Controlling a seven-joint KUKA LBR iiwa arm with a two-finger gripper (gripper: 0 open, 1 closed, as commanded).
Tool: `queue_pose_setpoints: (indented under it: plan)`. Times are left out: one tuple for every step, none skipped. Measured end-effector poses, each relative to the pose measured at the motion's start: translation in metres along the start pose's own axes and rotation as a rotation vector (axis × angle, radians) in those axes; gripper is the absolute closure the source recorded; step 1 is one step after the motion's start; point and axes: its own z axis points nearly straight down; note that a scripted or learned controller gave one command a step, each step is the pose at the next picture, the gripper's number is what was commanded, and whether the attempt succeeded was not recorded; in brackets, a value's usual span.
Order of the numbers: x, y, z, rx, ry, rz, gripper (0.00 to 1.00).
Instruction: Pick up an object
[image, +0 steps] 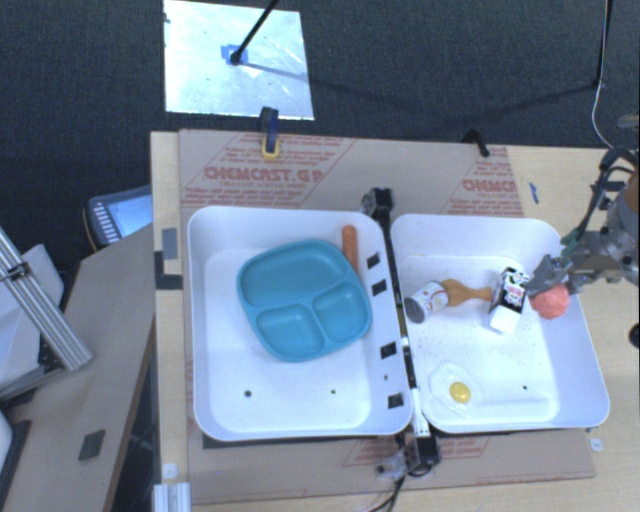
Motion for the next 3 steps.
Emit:
queue_pose_setpoints:
  plan:
    - [0.062,-0.001,0.003,0.005,0.003,-0.005,1.0]
    - [0.114,0.009,0.016,0.007,0.004,-0.005,1.0]
    - [0.16,0.009,0.016,0.006,0.004,-0.005,1.0]
